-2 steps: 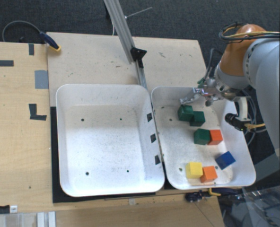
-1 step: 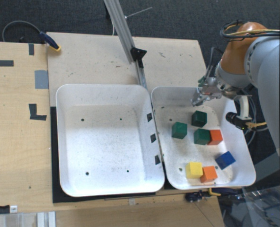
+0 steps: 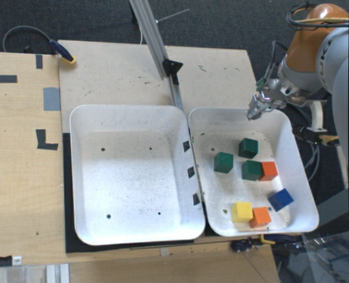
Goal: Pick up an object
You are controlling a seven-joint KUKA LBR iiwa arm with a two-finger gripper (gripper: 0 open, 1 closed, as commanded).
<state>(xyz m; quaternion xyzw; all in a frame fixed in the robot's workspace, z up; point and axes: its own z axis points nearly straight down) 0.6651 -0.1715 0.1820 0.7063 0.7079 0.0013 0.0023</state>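
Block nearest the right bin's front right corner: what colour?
Blue block, clearest in the camera view.

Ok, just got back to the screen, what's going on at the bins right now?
The arm's hand is up at the far rim of the right bin, with nothing between its fingers as far as the view shows. All the blocks lie on that bin's floor: three green blocks, one of them touching an orange block, plus a blue block and a yellow block beside a second orange one. Nothing has been picked up yet.
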